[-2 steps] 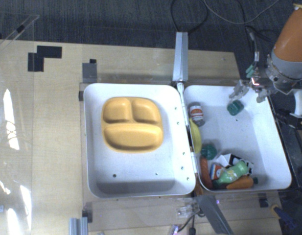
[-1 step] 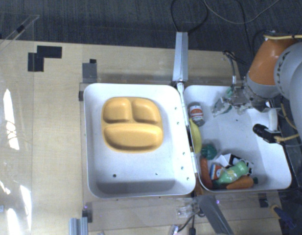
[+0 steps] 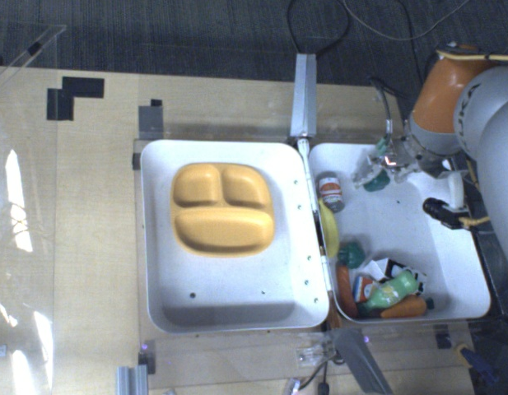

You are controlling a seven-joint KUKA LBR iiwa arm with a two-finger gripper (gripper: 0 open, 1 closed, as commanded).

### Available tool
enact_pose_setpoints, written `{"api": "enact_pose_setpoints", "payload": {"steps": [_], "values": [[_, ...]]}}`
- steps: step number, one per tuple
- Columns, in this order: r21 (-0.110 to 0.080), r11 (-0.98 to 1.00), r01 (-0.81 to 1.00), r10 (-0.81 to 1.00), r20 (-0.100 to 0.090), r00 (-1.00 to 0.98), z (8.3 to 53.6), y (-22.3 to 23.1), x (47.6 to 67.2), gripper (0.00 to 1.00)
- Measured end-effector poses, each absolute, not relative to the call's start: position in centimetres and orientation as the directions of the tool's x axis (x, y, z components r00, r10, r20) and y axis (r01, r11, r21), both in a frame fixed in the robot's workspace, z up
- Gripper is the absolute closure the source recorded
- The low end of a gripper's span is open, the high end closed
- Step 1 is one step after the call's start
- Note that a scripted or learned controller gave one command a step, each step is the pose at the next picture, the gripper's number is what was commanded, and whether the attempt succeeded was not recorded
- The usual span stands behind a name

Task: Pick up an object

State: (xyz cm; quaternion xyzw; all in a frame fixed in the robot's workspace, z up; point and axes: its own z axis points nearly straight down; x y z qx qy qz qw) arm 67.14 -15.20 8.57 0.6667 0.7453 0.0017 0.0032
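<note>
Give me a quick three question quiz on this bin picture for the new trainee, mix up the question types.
1. True or false: the yellow divided tray lies in the left bin.
2. Multiple choice: the small can stands (A) on the tray, (B) in the right bin near the divider, (C) on the bench outside the bins.
3. Fill in: the tool is over the right bin's ____ edge.

Key: 1 true. 2 B. 3 far.

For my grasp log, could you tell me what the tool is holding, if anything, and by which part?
It cannot be told. The tool sits low in the right bin at its far edge, beside something teal, too blurred to judge.
</note>
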Motion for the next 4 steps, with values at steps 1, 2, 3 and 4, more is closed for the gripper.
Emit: {"api": "enact_pose_setpoints", "payload": {"steps": [1,2,3,4], "values": [[0.008,0.054,0.999,0.999,-0.001,-0.054,8.7,-13.2,61.4,0.00],[-0.002,-0.350,0.937,0.937,-0.003,0.350,8.8,-9.8,66.9,0.00],[-0.002,-0.350,0.937,0.937,-0.003,0.350,8.8,-9.8,66.9,0.00],[-0.019,-0.352,0.936,0.936,-0.012,0.351,9.6,-10.2,66.6,1.00]]}}
